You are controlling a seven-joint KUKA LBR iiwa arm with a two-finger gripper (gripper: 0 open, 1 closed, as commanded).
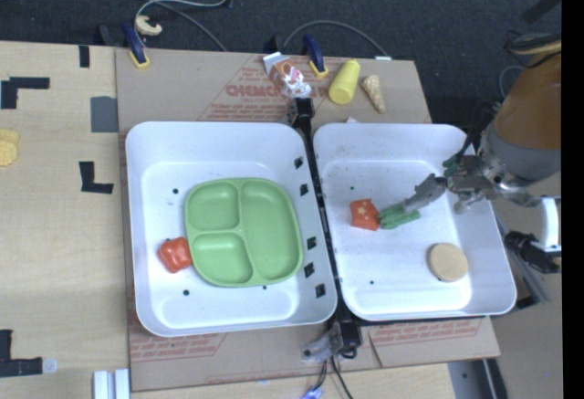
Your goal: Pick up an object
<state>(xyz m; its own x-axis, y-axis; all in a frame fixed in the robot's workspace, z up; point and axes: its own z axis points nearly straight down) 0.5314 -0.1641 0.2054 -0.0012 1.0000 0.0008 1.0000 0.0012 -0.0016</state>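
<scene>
- Arm (525, 128) enters from 3 o'clock; the hand (422, 194) hangs low over the right bin (474, 297), reaching toward 9 o'clock.
- Hand state: cannot tell. The tip blurs into the green piece (400, 216) under it.
- Nearest candidates: green piece at the bin's centre, and the red piece (364, 215) touching or just beside it at its 9 o'clock side. Which one the hand targets is unclear.
- Tan disc (448, 261) lies at 5 o'clock of the green piece, well apart and free-standing.
- Left bin (146, 151) bears a green tray (244, 231) and an orange piece (174, 253) at the tray's 9 o'clock.
- Judgement: the step is descent onto the green piece. Doing it well means centring on the green piece alone, away from the red one, so the neighbour is not caught or pushed.
- Risk: the green piece looks thin and flat, so a shallow close may skid off it.
</scene>
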